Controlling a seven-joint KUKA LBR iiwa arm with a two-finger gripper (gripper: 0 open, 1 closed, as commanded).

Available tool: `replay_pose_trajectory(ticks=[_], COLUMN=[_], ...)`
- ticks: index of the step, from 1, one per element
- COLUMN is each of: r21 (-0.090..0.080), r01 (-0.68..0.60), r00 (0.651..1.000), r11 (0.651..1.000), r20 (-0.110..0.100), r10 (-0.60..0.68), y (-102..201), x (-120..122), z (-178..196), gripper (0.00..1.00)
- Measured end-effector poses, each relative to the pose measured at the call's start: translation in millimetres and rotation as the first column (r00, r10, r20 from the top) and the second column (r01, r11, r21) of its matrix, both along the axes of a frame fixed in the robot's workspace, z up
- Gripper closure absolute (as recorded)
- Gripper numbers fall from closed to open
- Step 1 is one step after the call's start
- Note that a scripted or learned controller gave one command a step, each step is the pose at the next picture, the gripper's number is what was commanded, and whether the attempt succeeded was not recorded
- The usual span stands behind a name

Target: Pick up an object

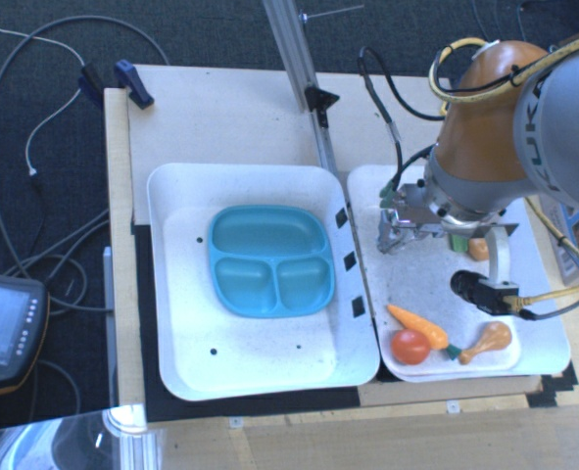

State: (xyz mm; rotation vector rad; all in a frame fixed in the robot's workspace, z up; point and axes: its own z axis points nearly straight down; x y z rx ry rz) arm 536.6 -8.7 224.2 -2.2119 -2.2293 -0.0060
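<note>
Readable on the grey arm [554,116], at the view's 2 o'clock: the letters "KU", cut off beyond that.

Pale wooden surface [220,106] bearing two white bins, with dark carpet [220,8] all round and thin cables [31,169] trailing across it. At 8 o'clock of the view, off the surface, a small screen [0,331]. At 11 o'clock, a blue clamp [132,84] on the surface's corner. At 12 o'clock, a slanting metal rail [287,27].

In the left bin [186,292], a blue divided plate [269,260], roughly central.

Over the right bin [407,282], near its 10 o'clock corner, the jaws. Impossible to tell how far apart, or whether gripping anything.

Toward that bin's 6 o'clock edge, a carrot [416,323] touching a red tomato [410,347], and at 3 o'clock of those a tan gourd [490,339]. All three apart from the jaws.
</note>
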Motion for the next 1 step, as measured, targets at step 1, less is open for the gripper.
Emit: replay_pose_trajectory(ticks=[1], r21=[0.0], r01=[0.0], r00=[1.0], r11=[1.0], r20=[-0.002], r10=[0.0], y=[65.2], x=[-4.0], z=[3.6], gripper=[1.0])
